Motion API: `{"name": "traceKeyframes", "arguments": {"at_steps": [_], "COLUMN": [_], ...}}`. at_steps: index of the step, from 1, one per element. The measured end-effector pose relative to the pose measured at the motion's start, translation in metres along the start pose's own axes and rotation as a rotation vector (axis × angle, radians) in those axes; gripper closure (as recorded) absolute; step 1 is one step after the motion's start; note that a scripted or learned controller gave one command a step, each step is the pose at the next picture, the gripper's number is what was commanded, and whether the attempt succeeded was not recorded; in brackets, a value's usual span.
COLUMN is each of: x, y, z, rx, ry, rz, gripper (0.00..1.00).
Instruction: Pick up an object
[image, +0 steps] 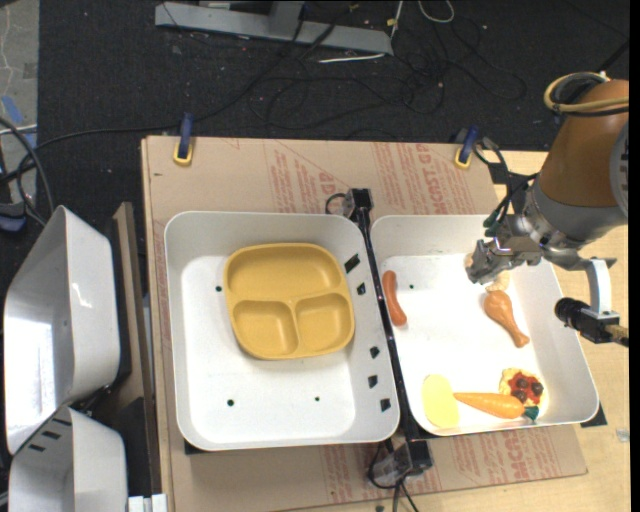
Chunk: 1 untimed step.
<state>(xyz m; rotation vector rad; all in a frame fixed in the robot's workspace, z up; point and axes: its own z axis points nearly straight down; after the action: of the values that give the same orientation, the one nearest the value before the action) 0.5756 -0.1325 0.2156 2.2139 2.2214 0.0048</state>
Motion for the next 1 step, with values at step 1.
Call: {"name": "traceKeyframes", "arguments": {"at_steps": [1], "x": [-0.0002], "y": [0.0015], "z": [-0.0483], "rx": [0.0], "ry": [0.0], "rz": [0.0], "gripper": [1.0]}}
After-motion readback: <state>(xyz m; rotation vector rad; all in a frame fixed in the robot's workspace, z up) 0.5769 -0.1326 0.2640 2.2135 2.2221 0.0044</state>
